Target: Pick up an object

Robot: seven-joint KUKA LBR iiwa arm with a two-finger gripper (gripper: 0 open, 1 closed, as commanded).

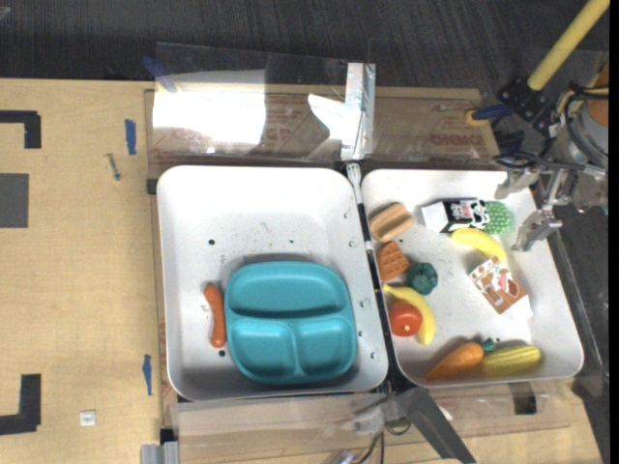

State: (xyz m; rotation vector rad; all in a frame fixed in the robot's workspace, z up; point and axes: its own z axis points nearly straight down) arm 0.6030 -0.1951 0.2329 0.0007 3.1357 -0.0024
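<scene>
My gripper hangs over the right edge of the right bin, just right of a yellow banana and a green netted ball. I see nothing in it. Close by lie a black-and-white carton and a small red-and-white box. Further left in this bin are a burger bun, a waffle piece, a broccoli floret, a second banana and a red tomato. A carrot and a corn cob lie at the front.
The left bin holds a teal divided plate and an orange sausage-shaped toy beside it. A clear plastic panel stands behind the bins. A yellow bar and arm cabling sit at the upper right.
</scene>
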